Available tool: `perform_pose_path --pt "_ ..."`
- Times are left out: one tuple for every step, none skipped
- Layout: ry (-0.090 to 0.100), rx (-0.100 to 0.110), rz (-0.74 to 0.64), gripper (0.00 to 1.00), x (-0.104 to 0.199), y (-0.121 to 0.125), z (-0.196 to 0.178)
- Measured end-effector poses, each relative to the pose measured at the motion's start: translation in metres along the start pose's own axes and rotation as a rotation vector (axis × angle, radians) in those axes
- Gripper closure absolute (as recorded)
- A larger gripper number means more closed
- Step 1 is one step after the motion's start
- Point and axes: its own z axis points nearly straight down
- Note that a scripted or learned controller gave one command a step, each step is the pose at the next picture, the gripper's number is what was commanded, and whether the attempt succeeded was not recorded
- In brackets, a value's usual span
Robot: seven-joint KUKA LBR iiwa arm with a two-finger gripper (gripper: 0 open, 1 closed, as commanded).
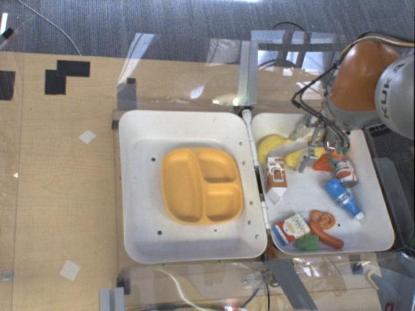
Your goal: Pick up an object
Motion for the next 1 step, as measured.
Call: perform_pose_path --pt "-0.017 0.0 -0.002 1.0 -0.0047 0.0011 -0.016"
